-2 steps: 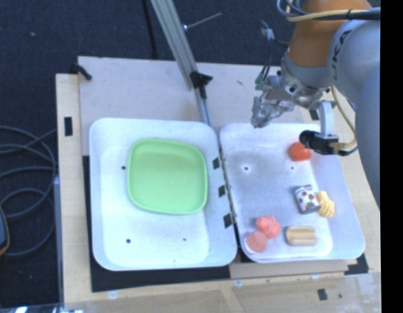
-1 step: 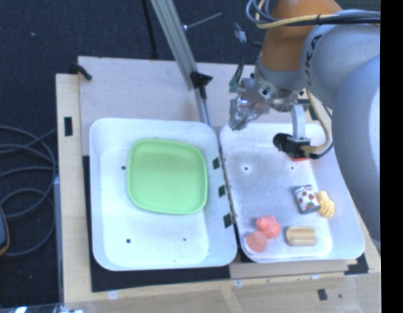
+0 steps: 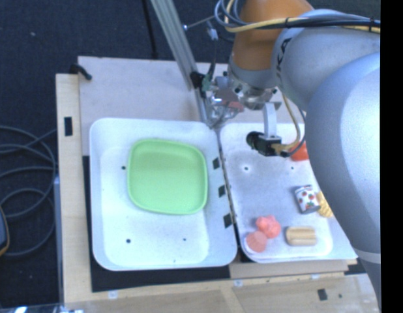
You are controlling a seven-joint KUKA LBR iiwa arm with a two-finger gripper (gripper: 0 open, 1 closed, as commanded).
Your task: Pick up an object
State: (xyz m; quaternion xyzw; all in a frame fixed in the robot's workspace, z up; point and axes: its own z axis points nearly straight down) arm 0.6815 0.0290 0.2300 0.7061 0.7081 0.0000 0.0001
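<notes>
My gripper [image 3: 216, 115] hangs over the far end of the divider between the two bins, below the orange wrist band. It is apart from every object. The right bin [image 3: 253, 175] holds a pink lump [image 3: 268, 225], a flat pink-red piece [image 3: 256, 242] and a tan bread-like roll [image 3: 300, 236] near its front edge. A white block with red spots [image 3: 306, 198] lies by the right wall, with a yellow item [image 3: 325, 208] beside it. An orange item [image 3: 299, 152] is partly hidden under the arm. A green square plate [image 3: 167, 176] lies in the left bin [image 3: 110, 175].
A slanted metal rail [image 3: 172, 28] runs from the top edge down toward the gripper. The big grey arm covers the right side of the right bin. A black part with cables [image 3: 263, 142] hangs off the wrist over the right bin.
</notes>
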